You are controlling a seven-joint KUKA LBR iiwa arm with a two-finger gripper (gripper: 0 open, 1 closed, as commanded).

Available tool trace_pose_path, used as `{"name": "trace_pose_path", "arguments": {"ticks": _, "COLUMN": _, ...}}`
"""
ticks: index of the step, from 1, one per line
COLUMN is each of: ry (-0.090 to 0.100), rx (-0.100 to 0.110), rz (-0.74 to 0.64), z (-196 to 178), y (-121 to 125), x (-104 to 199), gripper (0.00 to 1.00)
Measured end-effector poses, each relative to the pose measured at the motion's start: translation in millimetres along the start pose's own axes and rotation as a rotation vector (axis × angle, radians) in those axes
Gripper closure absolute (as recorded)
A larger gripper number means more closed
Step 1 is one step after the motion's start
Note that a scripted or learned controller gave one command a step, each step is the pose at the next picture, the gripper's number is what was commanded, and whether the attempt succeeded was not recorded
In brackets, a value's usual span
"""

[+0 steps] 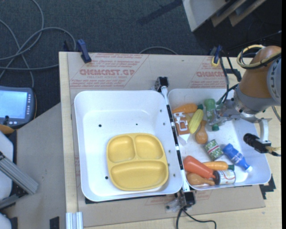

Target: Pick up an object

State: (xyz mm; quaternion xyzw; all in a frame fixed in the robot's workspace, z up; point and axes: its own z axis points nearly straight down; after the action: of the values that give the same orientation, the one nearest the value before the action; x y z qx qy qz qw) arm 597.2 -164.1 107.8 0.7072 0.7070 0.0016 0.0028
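Two white bins [89,134], one yellow tray [136,161], one blue bottle [235,156]; jaws' [213,120] state unclear.

The floor [111,22] is dark grey carpet, with thin grey cables [31,40] looping over it past the bench's far left corner. A small screen [15,105] glows by the bench's left edge. A pale box [223,11] sits beyond the far right corner.

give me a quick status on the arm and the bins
Gripper low in right bin, beside green bottle and corn; nothing seen held. Toys crowd that bin. Yellow tray in left bin.
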Motion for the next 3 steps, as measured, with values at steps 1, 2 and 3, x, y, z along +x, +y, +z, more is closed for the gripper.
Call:
{"name": "trace_pose_path", "arguments": {"ticks": 1, "ry": -0.011, "rx": 0.031, "rz": 0.004, "z": 18, "y": 34, "x": 26, "gripper": 1.00}}
{"name": "trace_pose_path", "arguments": {"ticks": 2, "ry": -0.008, "rx": 0.035, "rz": 0.012, "z": 18, "y": 37, "x": 28, "gripper": 1.00}}
{"name": "trace_pose_path", "arguments": {"ticks": 3, "ry": 0.003, "rx": 0.011, "rz": 0.002, "z": -24, "y": -29, "x": 38, "gripper": 1.00}}
